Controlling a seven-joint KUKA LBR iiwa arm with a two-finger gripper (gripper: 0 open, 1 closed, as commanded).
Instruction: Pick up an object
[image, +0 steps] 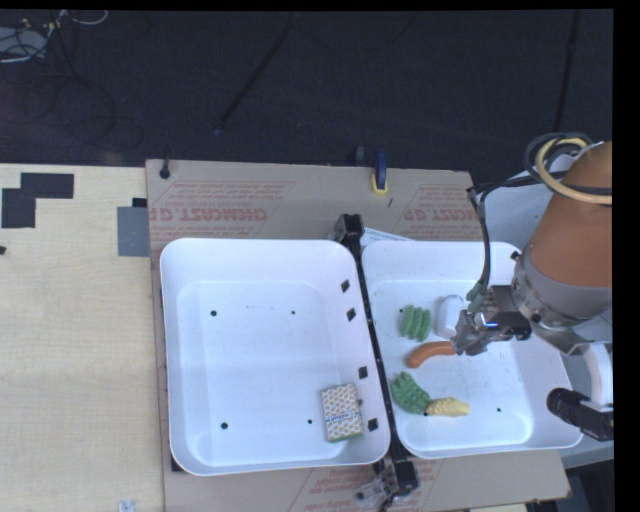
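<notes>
Here, end effector (472, 338) low in right bin (500, 430), touching orange sausage (430, 353); whether spread or pinching, cannot tell. Small box (342, 412) in left bin (190, 350).

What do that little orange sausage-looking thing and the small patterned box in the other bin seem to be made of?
The orange sausage shape looks like smooth moulded plastic or rubber: even colour, rounded ends. It is too small to tell which. The patterned box looks like printed cardboard: flat faces, sharp corners, matte speckled print.
</notes>
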